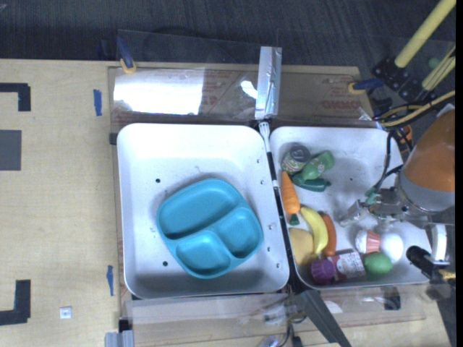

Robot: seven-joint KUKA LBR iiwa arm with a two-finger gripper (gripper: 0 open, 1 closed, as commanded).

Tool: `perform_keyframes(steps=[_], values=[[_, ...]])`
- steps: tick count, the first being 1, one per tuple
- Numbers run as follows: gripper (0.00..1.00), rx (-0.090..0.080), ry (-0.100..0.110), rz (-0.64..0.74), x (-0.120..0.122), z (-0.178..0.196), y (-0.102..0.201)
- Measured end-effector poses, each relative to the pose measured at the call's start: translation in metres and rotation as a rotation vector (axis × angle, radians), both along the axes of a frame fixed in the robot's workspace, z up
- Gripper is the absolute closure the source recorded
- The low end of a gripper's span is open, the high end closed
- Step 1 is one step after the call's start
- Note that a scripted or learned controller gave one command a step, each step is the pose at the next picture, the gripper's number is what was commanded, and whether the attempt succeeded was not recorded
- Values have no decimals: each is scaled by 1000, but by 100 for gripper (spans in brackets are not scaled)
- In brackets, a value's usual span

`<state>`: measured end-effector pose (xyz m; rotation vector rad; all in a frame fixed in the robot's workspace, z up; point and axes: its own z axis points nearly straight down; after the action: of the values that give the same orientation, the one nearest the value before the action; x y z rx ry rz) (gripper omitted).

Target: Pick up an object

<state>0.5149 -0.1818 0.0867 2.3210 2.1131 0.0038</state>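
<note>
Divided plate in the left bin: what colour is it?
Light blue, a plain divided plate with three compartments, lying in the left bin; seen clearly in the camera view.

faint red print on cardboard point(340, 96) behind bins, unreadable; no legible text

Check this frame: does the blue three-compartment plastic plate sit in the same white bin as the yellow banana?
No; the blue three-compartment plastic plate lies in the left white bin, the yellow banana in the right white bin.

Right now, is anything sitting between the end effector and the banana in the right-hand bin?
Nothing visible blocks it. The end effector hangs over bare bin floor in the right bin, and the banana lies to its left across open floor. A carrot lies beyond the banana.
</note>
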Motion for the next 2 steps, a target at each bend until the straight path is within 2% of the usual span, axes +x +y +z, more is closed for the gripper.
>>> perform_keyframes(steps=[1,2], values=[[0,0,-1,-58,4,75,18],[0,-1,-2,146,-30,1,50]])
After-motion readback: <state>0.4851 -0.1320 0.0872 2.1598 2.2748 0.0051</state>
